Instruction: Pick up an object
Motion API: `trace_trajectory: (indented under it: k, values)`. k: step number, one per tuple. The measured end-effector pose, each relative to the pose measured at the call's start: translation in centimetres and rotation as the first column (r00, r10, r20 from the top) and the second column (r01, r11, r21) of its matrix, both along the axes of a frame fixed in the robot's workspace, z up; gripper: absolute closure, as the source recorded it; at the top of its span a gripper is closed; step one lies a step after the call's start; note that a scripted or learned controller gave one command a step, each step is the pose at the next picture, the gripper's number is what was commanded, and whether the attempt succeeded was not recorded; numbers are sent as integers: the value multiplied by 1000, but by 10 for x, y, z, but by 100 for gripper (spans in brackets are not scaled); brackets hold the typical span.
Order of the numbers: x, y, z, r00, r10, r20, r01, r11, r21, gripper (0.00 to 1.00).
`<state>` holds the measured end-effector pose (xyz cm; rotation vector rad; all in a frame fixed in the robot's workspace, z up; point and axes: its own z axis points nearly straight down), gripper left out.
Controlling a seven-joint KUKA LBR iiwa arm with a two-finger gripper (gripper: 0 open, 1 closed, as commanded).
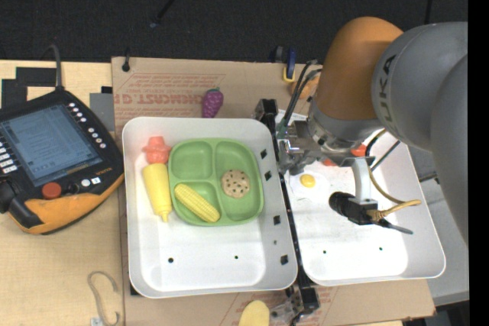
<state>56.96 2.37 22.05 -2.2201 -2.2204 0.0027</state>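
**Gripper at rear-left of right bin; grip state undetermined**

Gripper [295, 152] sits at the rear-left corner of the right bin [428, 256], by the wall shared with the left bin [199, 271]; whether it is released or clenched cannot be told; egg [307, 180] lies just beside it on the bin floor; left bin carries a tray [218, 164] holding corn [196, 202] and cookie [235, 183]; bottle [157, 191] lies along the tray's left edge.
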Motion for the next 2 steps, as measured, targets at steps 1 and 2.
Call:
trace_trajectory:
  k: [1, 2]
  values:
    - [-6, 0, -3, 1000, -4, -2, 4, 1000, 0, 100]
    - [2, 1, 1, 1000, -2, 0, 2, 1000, 0, 100]
